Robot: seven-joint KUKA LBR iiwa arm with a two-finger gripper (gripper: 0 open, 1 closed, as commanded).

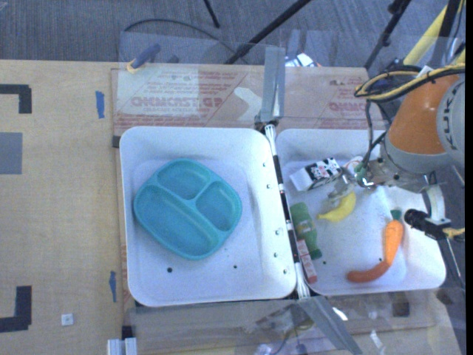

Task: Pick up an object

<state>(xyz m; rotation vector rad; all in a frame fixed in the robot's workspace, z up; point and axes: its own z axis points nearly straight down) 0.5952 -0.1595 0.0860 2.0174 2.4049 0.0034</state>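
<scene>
Claw [353,182]: low in the right bin [421,276], upper middle, directly over the top end of a yellow banana [338,208]; whether it is apart or together cannot be told, and nothing is visibly held. Just left of claw: small black-and-white item [319,171]. Below right: orange carrot [383,256], green-topped, curving toward the bin's front wall. Along the left wall: green bottle [304,230], lying lengthwise, touching the divider. Left bin [140,272]: teal divided plate [188,208]. Beneath both: tabletop [59,220]. Task status, judged: no object lifted; grasp and raise remain. Clearance: open white floor between banana and carrot; bottle crowded by the wall, carrot near the front edge.
</scene>
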